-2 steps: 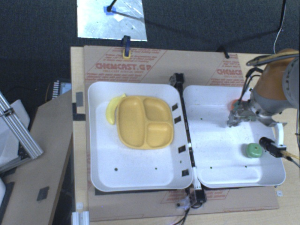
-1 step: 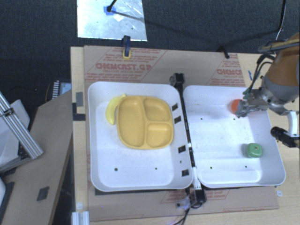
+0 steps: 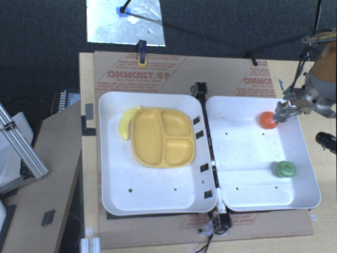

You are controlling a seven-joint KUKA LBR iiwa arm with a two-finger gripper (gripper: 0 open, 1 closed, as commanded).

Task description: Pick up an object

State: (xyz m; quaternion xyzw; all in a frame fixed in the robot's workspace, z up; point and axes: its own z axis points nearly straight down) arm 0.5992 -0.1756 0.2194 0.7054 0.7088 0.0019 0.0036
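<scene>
Camera view from above looks down on two shallow white plastic bins side by side. Nearest, in the right bin (image 3: pixel 305 194), a small round green object (image 3: pixel 285 168) lies toward the front right. Farther back, a small round orange-red ball (image 3: pixel 267 120) sits just beside the metal gripper (image 3: pixel 283 111); whether its fingers are apart or closed cannot be told. In the left bin (image 3: pixel 113 188), a yellow three-compartment plastic tray (image 3: pixel 160 137) touches a yellow banana (image 3: pixel 125 123) at its left edge.

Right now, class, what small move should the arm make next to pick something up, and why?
Probably a short descent onto the orange ball: the gripper sits right beside it at the right bin's far edge, while the green object lies farther off.
</scene>
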